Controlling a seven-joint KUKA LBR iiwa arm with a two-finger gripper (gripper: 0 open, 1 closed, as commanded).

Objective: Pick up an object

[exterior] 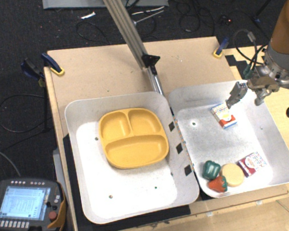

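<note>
Hovering open, empty tool; right bin: five items; one yellow tray.

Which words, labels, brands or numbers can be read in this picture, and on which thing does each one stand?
None can be read.
Small carton in the right bin: coloured print, too blurred to read.
Red and white packet in the same bin: printed marks, too small to read.
Teach pendant on the floor: lit screen, its text too small to read.
</note>
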